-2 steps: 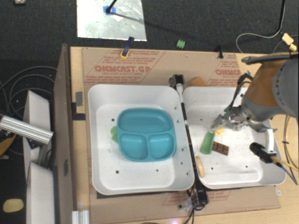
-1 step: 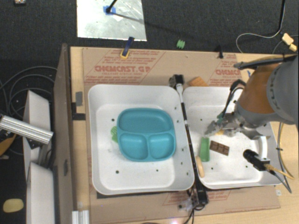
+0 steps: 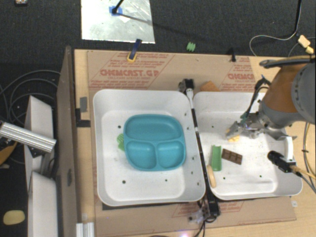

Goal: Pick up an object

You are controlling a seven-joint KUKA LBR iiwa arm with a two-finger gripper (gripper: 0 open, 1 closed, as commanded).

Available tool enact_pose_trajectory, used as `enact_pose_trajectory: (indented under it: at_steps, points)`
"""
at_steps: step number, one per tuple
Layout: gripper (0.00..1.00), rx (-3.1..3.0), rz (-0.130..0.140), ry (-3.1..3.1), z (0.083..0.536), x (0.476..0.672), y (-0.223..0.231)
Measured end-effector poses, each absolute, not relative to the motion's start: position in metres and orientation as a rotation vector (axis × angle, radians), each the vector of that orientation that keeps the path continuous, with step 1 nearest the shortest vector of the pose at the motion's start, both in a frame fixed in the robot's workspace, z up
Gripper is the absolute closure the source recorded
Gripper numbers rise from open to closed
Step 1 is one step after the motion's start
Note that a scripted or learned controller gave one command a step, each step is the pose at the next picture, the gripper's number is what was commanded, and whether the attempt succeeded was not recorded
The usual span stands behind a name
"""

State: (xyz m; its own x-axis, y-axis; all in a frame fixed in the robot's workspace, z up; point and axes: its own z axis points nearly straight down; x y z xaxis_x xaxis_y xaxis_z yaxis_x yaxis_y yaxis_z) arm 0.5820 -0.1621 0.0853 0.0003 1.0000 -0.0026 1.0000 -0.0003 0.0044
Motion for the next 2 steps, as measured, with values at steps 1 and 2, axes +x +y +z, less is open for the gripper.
enact_pose_trajectory:
  at_steps: [1,2]
  points:
    - [0.0,2.217,0.001,2.228,0.084,0.562,-0.128]
    - [0.0,2.207,0.009,2.219,0.121,0.638,-0.158]
